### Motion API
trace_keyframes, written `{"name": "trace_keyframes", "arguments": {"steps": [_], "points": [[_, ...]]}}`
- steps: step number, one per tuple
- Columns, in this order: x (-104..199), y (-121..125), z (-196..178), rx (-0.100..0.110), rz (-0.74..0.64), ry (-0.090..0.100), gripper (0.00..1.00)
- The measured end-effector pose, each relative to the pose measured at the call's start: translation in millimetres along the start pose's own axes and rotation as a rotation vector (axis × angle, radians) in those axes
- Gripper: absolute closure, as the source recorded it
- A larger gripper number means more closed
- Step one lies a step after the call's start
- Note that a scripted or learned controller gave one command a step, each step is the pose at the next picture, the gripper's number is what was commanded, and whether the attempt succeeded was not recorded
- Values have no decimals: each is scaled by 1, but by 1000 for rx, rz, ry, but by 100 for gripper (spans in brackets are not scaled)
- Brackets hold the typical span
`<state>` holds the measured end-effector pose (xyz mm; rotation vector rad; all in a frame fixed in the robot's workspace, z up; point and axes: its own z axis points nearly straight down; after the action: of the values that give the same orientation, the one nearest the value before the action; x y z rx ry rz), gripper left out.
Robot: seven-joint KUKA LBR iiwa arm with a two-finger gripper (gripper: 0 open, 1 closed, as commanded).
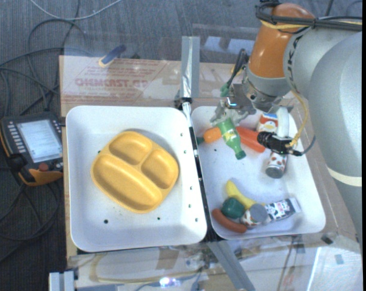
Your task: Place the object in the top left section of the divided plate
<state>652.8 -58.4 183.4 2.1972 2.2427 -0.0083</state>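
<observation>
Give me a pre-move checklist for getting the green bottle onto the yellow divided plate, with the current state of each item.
1. Gripper sits over the right bin, above the green bottle: ok.
2. Bottle held between the fingers: cannot tell; its neck end lies right under the gripper, its body slants down-right.
3. Yellow divided plate lies in the left bin, all sections bare: ok.
4. Top left section free to receive: ok.
5. Crowding at the grasp: not ok; an orange carrot lies against the bottle.
6. Path to the plate crosses the ridge between the bins: lift height cannot tell.
</observation>
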Motion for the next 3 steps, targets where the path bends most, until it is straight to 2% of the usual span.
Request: {"name": "trace_keyframes", "arguments": {"steps": [1,2,3], "points": [[34,-28,0,-1,-315,4,100],[110,17,-1,-2,-442,3,100],[161,23,65,-21,-554,0,100]]}}
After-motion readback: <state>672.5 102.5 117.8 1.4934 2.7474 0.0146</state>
